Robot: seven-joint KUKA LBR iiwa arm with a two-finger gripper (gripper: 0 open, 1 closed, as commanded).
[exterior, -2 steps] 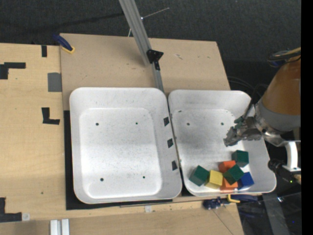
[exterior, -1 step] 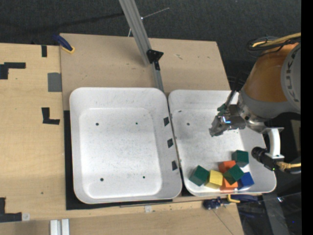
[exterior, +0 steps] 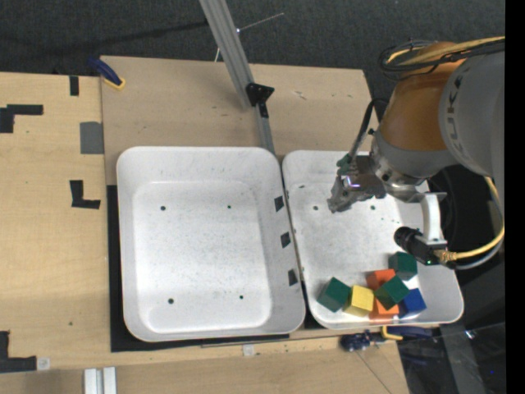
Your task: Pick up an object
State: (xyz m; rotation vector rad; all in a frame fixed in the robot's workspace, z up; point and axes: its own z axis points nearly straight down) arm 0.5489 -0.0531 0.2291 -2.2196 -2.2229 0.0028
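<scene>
Several small blocks lie heaped in the near right corner of the right bin (exterior: 328,236): a green block (exterior: 334,293), a yellow block (exterior: 362,300), an orange block (exterior: 382,289), a dark green block (exterior: 404,263) and a blue block (exterior: 413,301). My gripper (exterior: 342,200) hangs over the upper middle of that bin, well above and left of the heap. Nothing shows between its fingers.
The left bin (exterior: 201,240) sits beside the right one, sharing a middle rim. A grey metal pole (exterior: 230,35) slants in from the top to the bins' far edge. Cables and the arm's body fill the right side.
</scene>
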